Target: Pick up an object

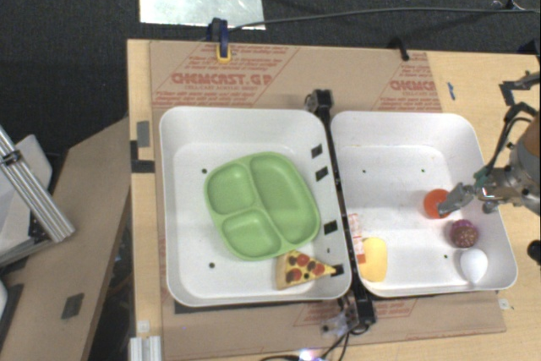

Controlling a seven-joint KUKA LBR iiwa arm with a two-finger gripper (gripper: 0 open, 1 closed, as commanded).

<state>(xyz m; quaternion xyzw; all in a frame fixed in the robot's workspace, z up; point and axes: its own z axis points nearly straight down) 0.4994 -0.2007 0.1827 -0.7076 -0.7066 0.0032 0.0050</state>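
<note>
Orange ball (434, 203), small and round, touches the gripper (461, 197); finger state unclear.

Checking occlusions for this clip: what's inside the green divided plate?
The green divided plate shows bare compartments, nothing covering them. The pizza slice lies beside its lower edge, outside it.
</note>
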